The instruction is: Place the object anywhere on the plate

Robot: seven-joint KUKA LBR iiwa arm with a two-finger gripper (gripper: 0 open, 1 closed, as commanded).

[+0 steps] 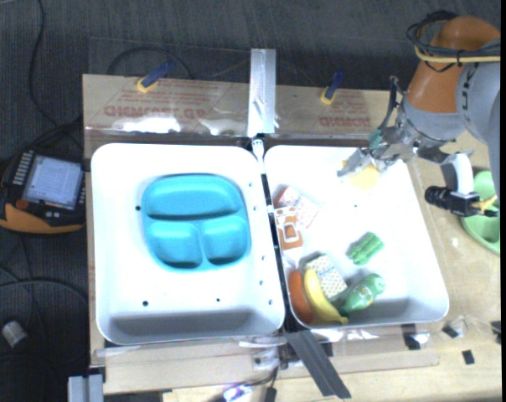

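The blue plate (pixel 194 220), with three compartments, lies in the left white bin (pixel 119 300). My gripper (pixel 360 167) hangs over the far part of the right white bin (pixel 420 249), reaching in from the right. A small pale yellow object (pixel 367 178) sits right at the gripper's tip, partly covered by it. I cannot tell whether it is held or resting on the bin floor.
The right bin also holds a green ridged piece (pixel 364 247), a green bottle-like item (pixel 364 293), a banana (pixel 320 298), an orange item (pixel 296 290), a patterned block (pixel 327 275) and printed packets (pixel 291 216). A ridge between the bins (pixel 268 224) separates them.
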